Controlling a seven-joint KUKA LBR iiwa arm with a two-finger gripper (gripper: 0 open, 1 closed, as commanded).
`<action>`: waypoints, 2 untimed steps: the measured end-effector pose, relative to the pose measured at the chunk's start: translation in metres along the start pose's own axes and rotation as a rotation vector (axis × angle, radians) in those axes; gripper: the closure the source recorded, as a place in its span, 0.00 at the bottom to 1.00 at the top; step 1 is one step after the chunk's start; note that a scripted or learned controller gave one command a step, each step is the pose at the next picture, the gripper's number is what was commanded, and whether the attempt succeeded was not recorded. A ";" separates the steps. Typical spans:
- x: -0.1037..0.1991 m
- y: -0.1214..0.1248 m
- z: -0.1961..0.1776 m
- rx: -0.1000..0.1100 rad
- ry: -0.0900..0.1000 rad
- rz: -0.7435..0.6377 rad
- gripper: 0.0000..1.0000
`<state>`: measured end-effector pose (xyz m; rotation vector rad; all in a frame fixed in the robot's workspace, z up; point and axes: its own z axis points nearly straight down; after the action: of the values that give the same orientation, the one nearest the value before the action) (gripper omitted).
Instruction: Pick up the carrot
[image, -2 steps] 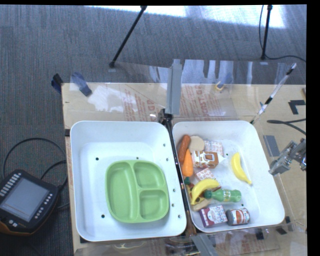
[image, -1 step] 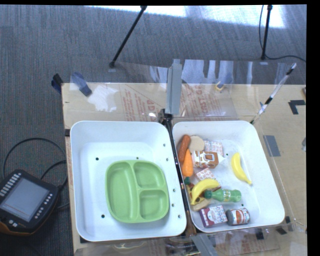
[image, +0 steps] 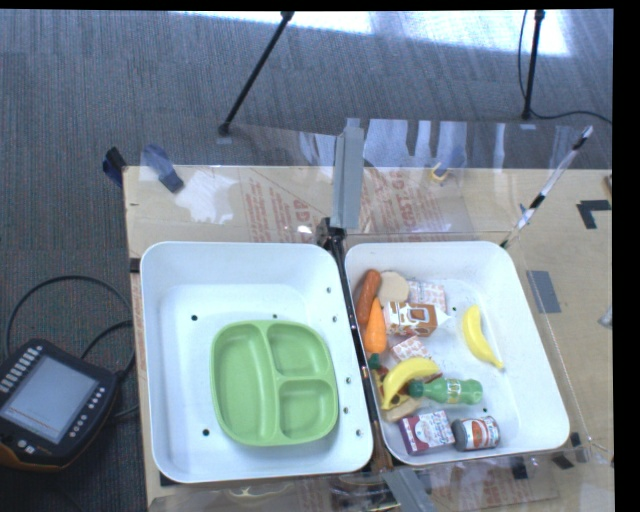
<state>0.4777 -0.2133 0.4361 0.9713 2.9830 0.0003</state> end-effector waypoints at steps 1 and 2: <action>0.003 0.001 0.164 0.001 0.007 -0.112 0.00; -0.028 0.021 0.148 0.000 0.004 -0.136 0.00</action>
<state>0.5130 -0.2130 0.2887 0.7676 3.0453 0.0015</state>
